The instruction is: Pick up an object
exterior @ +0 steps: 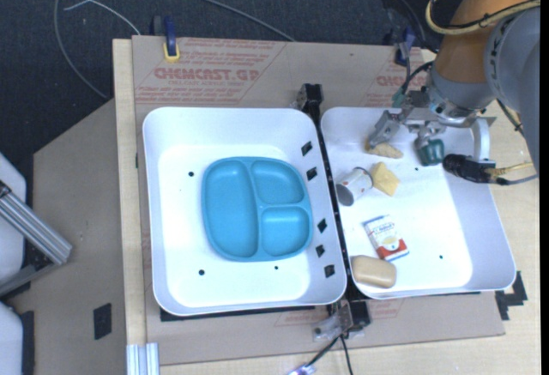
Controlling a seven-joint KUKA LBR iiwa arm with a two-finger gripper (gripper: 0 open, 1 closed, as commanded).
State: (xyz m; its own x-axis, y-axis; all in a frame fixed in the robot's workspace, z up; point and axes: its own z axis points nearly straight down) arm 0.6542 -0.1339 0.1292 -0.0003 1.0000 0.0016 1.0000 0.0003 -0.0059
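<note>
One fixed camera looks down aslant on both bins [163,193].

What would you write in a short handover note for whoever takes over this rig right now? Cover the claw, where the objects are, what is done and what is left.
Claw: low over the far part of the right bin, close to a small tan piece; no object seen between its fingers.
Objects in the right bin: yellow wedge, small cup lying on its side, red-and-white packet, tan oval block.
Left bin: blue divided plate.
Done: nothing picked up yet.
Left: grasp one object and lift it.
</note>
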